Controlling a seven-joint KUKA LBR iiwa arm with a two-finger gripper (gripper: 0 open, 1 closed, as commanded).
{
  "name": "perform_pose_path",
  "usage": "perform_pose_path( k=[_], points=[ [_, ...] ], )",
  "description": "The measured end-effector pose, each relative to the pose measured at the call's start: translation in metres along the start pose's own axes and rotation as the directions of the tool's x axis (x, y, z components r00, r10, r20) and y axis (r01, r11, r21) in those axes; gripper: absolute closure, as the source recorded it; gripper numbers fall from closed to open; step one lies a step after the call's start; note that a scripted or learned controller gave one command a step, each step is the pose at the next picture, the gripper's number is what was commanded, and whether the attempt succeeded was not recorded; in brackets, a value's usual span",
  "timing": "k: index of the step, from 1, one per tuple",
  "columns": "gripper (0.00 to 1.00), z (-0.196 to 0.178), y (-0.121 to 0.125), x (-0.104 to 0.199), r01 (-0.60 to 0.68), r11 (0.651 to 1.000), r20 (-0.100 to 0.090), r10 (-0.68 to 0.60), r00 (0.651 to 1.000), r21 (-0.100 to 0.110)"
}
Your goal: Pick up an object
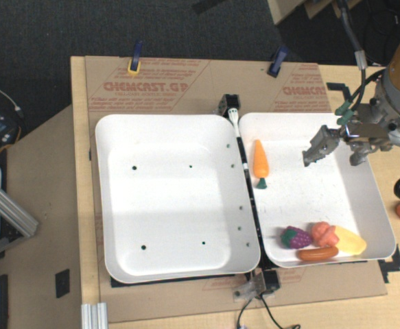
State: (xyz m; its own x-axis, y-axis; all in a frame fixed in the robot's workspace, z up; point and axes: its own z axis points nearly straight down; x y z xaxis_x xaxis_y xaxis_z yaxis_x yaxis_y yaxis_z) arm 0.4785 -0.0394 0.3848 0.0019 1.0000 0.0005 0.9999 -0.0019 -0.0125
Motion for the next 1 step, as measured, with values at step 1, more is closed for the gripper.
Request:
perform_pose_path(
  k=[1],
  points=[
    [0.0,-0.1326,-0.0001,0.0478,0.009,0.999,-0.001,-0.009,1.0,-0.031]
  ],
)
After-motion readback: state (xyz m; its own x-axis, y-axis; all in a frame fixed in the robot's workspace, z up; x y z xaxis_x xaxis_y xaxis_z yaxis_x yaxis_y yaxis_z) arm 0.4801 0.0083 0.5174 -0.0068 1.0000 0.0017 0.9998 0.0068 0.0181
